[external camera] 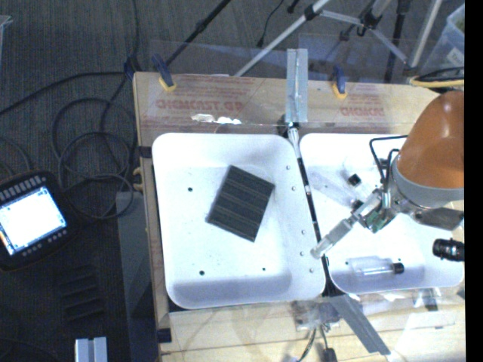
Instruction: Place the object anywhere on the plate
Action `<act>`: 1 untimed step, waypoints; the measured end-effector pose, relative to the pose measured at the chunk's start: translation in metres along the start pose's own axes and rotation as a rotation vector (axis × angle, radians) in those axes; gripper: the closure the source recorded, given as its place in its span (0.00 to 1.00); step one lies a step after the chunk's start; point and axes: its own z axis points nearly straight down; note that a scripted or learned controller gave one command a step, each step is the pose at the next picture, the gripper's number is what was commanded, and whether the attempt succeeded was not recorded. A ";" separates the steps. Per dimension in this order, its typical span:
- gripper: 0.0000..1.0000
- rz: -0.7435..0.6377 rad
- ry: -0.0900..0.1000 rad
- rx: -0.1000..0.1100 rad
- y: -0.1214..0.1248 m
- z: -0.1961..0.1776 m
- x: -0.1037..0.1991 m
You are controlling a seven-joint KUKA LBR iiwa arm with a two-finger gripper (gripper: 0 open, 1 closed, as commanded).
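It is a robot lab: tripod legs (pixel 355 13) at the top, loose cables (pixel 90 149) and a control pendant (pixel 30 221) at the left.

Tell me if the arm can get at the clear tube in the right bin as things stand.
Probably yes. The clear tube lies flat near the front of the right bin, with nothing on top of it, and the gripper hangs just left of it over the same bin.
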 end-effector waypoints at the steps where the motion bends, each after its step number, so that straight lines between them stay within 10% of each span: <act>1: 0.00 0.044 -0.001 0.000 0.052 -0.057 0.066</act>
